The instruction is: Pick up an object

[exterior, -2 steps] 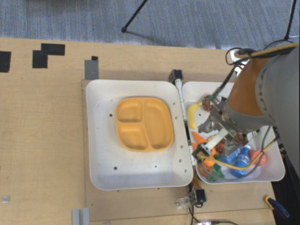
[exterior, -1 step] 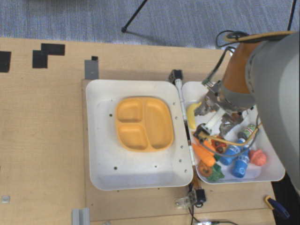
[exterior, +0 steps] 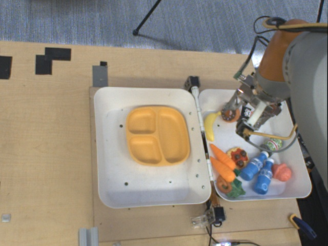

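A broad, rounded grey casing (exterior: pixel 307 81) is being shown as the bulk of the arm, smooth and matte. An orange band (exterior: pixel 274 55) is being worn above the wrist, curved and glossy. Thin dark cables (exterior: pixel 261 23) are being looped over the top of the band, and a yellowish cable (exterior: pixel 279 136) is being trailed below the wrist. The claw (exterior: pixel 245 116) is being seen as a cluster of dark metal parts with a small white panel bearing black markings; finer details are being blurred.
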Robot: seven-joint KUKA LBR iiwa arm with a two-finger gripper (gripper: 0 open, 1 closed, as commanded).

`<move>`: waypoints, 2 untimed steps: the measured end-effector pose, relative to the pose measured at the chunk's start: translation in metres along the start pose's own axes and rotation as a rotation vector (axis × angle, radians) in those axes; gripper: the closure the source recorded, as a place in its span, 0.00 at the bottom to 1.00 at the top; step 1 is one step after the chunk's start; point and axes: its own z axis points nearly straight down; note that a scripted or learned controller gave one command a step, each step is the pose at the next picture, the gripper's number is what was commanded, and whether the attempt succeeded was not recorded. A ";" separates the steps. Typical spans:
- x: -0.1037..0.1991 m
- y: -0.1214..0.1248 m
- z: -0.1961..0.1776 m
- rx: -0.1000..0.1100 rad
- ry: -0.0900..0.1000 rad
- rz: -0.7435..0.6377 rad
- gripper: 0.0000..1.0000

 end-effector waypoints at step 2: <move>0.007 0.067 0.100 0.022 -0.006 -0.364 0.00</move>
